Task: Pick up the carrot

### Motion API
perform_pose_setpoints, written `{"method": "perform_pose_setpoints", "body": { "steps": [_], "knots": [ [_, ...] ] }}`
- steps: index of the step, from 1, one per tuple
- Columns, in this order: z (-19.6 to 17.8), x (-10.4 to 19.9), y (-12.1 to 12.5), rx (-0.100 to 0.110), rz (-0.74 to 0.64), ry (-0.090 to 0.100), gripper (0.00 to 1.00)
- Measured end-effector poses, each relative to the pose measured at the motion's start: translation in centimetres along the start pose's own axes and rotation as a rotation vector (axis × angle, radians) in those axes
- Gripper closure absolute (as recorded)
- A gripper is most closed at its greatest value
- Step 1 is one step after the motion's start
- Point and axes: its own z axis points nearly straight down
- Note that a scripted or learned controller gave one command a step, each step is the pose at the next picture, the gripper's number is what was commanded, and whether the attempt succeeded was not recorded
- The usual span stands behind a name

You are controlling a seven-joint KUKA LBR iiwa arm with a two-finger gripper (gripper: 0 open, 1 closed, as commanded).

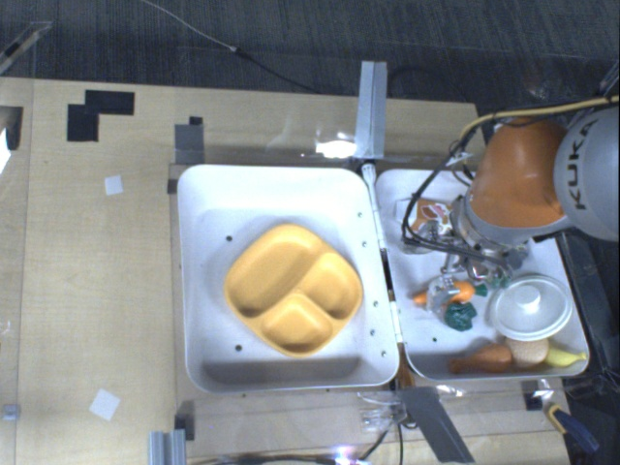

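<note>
We judge the likeliest miss to be a grab at the wrong thing, since the small orange carrot (464,290) lies right under the claw (457,281) in the right-hand shallow white bin (395,223), crowded by a dark green lump (460,316) just below it and a white round lidded cup (527,307) to its right. We cannot tell the claw's state. The only legible writing is "KUKA" on the grey arm (572,177).
</note>
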Motion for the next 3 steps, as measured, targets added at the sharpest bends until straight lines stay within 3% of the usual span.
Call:
{"method": "perform_pose_setpoints", "body": {
  "steps": [1, 2, 3],
  "knots": [
    [-0.1, 1.0, 0.4, 0.001, -0.003, -0.004, 0.00],
    [-1.4, 0.7, 0.5, 0.001, -0.006, -0.011, 1.00],
    [-1.3, 0.7, 0.5, 0.001, -0.006, -0.010, 0.00]
  ]
}}
